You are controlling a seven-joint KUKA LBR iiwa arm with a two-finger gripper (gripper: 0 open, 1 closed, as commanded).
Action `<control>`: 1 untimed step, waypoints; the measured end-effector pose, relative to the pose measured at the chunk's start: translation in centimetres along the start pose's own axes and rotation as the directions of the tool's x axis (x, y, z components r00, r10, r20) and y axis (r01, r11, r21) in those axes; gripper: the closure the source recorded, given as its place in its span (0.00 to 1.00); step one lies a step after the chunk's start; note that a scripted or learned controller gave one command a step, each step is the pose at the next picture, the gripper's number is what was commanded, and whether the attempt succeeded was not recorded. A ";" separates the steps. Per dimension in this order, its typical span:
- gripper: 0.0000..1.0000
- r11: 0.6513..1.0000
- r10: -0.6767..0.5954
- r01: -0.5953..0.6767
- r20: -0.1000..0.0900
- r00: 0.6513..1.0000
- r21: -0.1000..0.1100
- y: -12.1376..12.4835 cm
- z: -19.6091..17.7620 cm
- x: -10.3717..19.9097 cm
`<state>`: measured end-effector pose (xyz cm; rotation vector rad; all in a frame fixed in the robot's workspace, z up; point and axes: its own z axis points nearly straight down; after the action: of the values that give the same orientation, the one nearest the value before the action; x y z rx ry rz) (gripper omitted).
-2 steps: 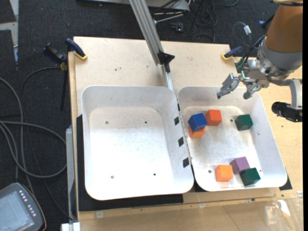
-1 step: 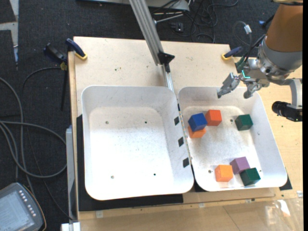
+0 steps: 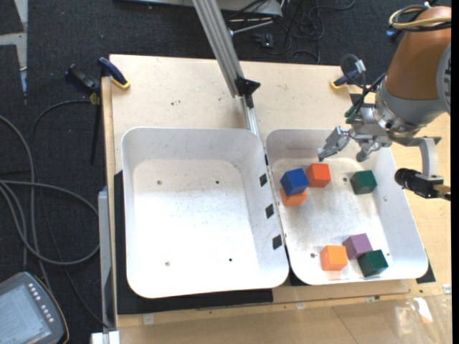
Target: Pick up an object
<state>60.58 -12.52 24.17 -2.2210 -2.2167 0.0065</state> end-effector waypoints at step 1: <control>0.00 1.000 -0.001 0.001 -0.001 1.000 0.001 -0.7 6.1 0.5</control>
<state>59.81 -11.99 18.10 -2.2187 -2.2165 0.0067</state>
